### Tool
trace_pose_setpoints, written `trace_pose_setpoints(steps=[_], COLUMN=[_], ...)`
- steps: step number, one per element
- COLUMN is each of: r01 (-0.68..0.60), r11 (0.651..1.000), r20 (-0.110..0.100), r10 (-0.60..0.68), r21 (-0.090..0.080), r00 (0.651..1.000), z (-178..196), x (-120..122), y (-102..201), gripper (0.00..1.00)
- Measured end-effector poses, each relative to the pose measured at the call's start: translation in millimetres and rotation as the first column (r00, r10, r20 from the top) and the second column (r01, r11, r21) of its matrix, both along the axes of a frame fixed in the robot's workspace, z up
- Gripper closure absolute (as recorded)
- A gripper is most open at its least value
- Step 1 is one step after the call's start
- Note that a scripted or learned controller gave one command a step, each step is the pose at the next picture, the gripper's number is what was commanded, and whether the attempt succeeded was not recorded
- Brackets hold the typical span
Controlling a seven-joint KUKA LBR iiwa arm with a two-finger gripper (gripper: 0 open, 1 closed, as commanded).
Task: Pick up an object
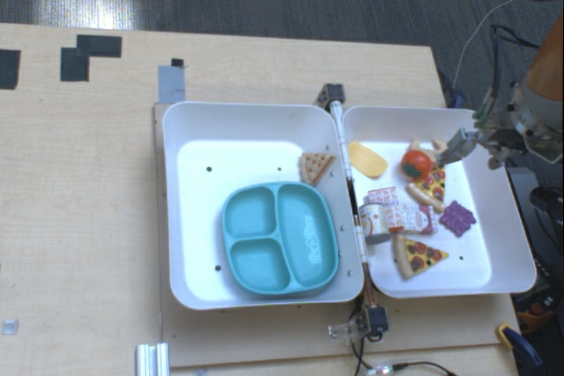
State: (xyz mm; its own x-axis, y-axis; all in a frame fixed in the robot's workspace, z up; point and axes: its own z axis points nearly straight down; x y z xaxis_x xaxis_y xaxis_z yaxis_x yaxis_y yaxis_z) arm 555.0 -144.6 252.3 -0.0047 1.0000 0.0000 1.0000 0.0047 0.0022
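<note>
The arm point(539, 101) is mostly grey metal, with a rounded orange-brown section at the top right. Below that sits a lighter silvery-grey wrist block, kinda boxy with small bits sticking out. From it a slim grey finger point(451, 148) pokes out, darker at the tip. It's too blurry for screws or markings.

The arm point(542, 92) runs off the right side, so most of it is cut away. The gripper point(454, 145) looks blurry. The small packets point(392, 211) have print too tiny to read.
</note>
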Motion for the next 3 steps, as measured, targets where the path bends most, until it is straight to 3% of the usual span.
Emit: trace_pose_setpoints(steps=[1,2,3], r01=[-0.002,-0.001,-0.001], r11=[1.0,1.0,1.0], r20=[-0.004,0.013,0.02], r10=[0.002,0.001,0.001], r21=[0.001,-0.006,-0.008], r00=[1.0,1.0,1.0], z=[-121,-162,-150], x=[68,45,47], y=[-10,24,23], gripper=[0.0,0.0,1.0])
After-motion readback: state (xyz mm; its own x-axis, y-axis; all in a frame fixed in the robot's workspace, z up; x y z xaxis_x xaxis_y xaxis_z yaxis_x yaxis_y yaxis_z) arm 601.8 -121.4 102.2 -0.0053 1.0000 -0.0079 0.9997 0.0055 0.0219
